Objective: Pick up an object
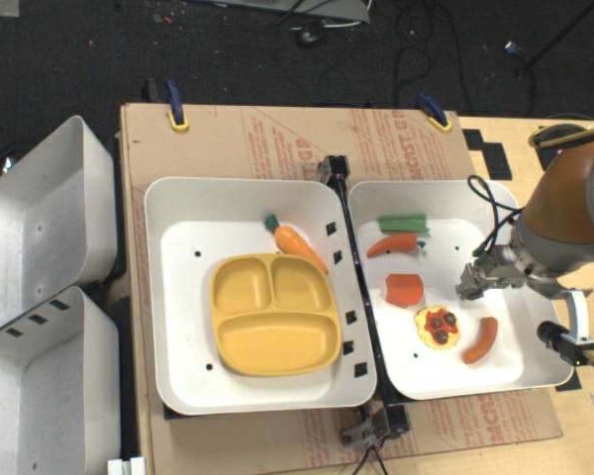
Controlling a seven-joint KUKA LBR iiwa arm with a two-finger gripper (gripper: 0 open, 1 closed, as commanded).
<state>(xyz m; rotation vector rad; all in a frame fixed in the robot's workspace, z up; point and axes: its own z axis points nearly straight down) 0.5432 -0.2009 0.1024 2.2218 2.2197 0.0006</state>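
The gripper (475, 283) hangs low in the right bin (505, 374), at the right of the frame. I cannot tell how its jaws stand. The little pizza (438, 327) lies just below-left. It should go straight down, slowly, then squeeze.

We are seeing a yellow tray (274, 315) lying in the left bin (168, 295), on a cardboard sheet (277, 132) held by two clamps (177, 107).
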